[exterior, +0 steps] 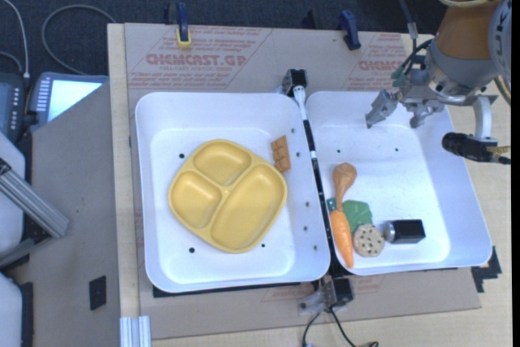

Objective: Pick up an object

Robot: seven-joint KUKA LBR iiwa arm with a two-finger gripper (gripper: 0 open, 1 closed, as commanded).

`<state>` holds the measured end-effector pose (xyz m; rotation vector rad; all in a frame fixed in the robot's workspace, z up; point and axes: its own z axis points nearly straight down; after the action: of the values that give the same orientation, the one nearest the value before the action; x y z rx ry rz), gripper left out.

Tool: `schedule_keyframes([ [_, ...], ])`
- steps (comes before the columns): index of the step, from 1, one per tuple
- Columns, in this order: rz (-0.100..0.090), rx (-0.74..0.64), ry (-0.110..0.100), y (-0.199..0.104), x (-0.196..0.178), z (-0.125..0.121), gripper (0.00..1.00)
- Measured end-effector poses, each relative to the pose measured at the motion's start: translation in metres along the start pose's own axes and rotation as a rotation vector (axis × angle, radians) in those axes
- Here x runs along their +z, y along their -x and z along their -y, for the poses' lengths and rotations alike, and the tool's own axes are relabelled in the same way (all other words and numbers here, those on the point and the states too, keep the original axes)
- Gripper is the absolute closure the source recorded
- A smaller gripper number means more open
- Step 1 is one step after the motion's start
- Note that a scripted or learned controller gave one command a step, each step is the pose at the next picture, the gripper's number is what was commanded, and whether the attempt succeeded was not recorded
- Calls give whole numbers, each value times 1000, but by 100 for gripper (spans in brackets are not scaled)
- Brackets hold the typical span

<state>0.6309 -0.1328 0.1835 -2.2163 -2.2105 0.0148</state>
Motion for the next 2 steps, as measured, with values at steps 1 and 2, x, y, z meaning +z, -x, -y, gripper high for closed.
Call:
schedule_keyframes([
  [1, 2, -3, 15, 0, -10, -3, 0],
  [2, 0, -2, 9, -8, 43, 4, 0],
])
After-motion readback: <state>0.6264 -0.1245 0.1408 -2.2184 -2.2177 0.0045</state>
